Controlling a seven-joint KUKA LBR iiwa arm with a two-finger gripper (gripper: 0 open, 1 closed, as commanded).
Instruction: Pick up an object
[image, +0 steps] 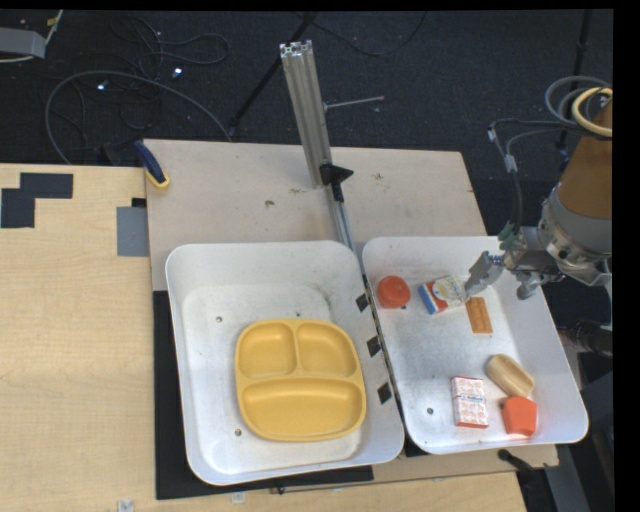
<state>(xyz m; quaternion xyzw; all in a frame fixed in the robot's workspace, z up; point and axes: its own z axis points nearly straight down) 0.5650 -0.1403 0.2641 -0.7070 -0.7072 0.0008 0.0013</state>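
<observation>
The right bin (432, 362) holds several objects. A red round piece (394, 291) lies at its far left. Beside it is a small white, red and blue carton (443, 293), then a flat orange-brown bar (480, 316). Nearer the front lie a tan bread roll (510, 375), a pink-red box (469, 401) and an orange-red block (519, 415). My gripper (504, 281) hangs over the bin's far right part, open, with nothing between its fingers. Its left finger (483, 273) is just right of the carton and above the bar.
The left bin (195, 300) holds a yellow divided plate (299, 378). A metal post (308, 110) rises behind the bins, at the seam between them. The arm's grey and orange wrist (585, 190) comes in over the right bin's far right corner.
</observation>
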